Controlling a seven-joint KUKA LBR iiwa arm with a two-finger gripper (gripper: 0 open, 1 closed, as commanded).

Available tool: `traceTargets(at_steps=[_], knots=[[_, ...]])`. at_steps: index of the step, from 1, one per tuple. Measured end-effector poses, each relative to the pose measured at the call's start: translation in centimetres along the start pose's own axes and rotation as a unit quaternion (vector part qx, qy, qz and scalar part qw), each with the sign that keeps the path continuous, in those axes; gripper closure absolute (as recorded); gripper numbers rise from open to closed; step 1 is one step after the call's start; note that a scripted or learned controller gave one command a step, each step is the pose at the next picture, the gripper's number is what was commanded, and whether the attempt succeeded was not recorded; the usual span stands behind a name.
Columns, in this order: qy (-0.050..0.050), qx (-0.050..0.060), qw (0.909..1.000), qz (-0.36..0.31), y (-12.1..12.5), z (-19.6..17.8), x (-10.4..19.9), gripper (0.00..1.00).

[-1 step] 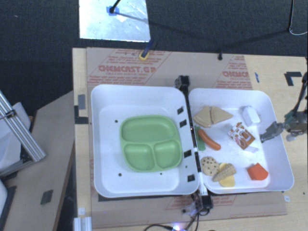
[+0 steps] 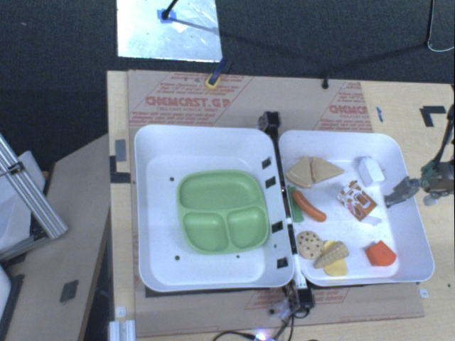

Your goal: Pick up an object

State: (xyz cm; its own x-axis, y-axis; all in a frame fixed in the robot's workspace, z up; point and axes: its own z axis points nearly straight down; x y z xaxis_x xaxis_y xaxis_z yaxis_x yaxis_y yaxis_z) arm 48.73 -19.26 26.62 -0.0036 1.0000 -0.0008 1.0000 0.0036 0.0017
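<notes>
In the camera view, the right bin (image 2: 409,219) holds the candidates: sandwich halves (image 2: 313,170), a sausage (image 2: 309,205), a cookie (image 2: 308,244), a white piece (image 2: 370,170), a small printed carton (image 2: 357,199) and an orange block (image 2: 381,253); the left bin (image 2: 153,190) carries a green divided plate (image 2: 219,221). The gripper (image 2: 399,191) sits at the right bin's right rim, near the carton, apart from it. To do the step well, I judge it should centre over one isolated item, the carton or orange block, descend squarely, then close. How far the jaws are open cannot be told; nothing shows between them.
</notes>
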Motion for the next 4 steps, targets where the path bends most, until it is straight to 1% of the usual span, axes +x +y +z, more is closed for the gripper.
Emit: traceTargets(at_steps=[2, 3, 4], knots=[[0.001, 0.002, 1.0, 0.001, 0.2, 8.5, 0.8, 0.0], [0.001, 0.002, 1.0, 0.001, 0.7, 13.0, 0.4, 0.0], [0.001, 0.002, 1.0, 0.001, 0.6, 18.2, 0.4, 0.0]])
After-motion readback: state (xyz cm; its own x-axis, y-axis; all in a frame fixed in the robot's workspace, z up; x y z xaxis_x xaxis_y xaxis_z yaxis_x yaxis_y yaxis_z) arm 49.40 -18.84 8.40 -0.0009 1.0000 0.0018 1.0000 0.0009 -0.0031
